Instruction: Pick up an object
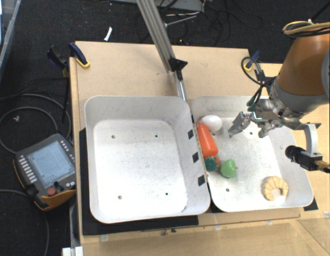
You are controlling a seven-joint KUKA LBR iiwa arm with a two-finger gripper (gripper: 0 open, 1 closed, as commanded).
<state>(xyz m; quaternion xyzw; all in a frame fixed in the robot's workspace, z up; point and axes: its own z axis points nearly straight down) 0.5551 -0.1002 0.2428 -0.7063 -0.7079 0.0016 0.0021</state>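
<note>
Gripper (pixel 250 126) spread wide, nothing grasped, poised right of centre frame above the right bin (pixel 293 196). White egg (pixel 211 123) just left: probably light, smooth, slippery, rigid; best pinched across its narrow middle.

I had one fixed cam high over the worktop (pixel 133 63), tilted down, far enough back to frame both bins (pixel 138 159) plus surrounding floor; arm (pixel 306 68) entered from frame right.
</note>
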